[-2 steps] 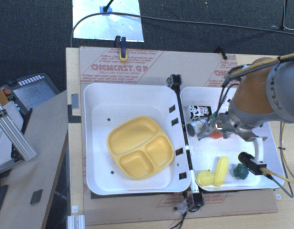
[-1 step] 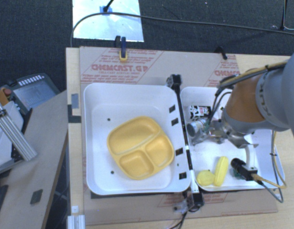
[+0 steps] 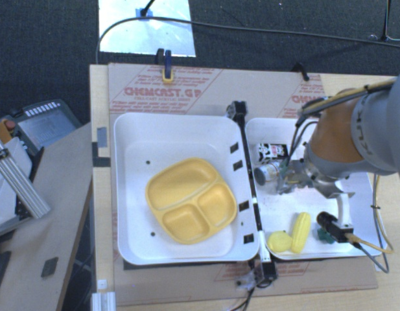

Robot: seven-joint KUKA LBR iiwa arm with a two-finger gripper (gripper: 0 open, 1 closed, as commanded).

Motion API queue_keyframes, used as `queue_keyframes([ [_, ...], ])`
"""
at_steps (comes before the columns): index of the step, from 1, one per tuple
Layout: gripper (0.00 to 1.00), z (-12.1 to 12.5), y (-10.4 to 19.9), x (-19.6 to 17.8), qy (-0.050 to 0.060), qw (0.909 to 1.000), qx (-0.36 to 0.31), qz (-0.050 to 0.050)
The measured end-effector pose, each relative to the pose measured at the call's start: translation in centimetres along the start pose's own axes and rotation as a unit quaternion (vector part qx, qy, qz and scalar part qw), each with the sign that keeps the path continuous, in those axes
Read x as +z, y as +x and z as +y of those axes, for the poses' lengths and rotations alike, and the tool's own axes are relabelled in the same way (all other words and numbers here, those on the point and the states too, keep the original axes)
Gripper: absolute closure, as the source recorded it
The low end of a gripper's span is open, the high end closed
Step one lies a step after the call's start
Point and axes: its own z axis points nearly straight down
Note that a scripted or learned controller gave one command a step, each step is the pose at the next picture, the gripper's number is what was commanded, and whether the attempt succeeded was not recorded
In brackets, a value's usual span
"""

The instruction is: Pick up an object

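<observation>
In the right white bin [image 3: 362, 186], the pincer [image 3: 282, 177] hovers by a small silver metal cylinder [image 3: 267, 172], probably light, stiff and slippery; grip its sides. Whether the pincer is clenched, I cannot tell.

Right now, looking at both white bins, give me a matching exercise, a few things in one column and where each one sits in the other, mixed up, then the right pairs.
Things:
1. yellow plastic divided tray
2. yellow corn cob toy
3. small black-and-white carton
4. orange clamp

Places:
A. far end of the right bin
B. middle of the left bin
C. on the cardboard's far edge, beyond the bins
D. near end of the right bin

Pairs: 1-B, 2-D, 3-A, 4-C
</observation>
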Motion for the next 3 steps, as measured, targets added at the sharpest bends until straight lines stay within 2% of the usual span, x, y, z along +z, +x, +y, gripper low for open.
queue_keyframes([
  [3, 1.00, 0.5, -1.0, -16.9, -0.003, 1.0000, -0.002, -0.001],
])
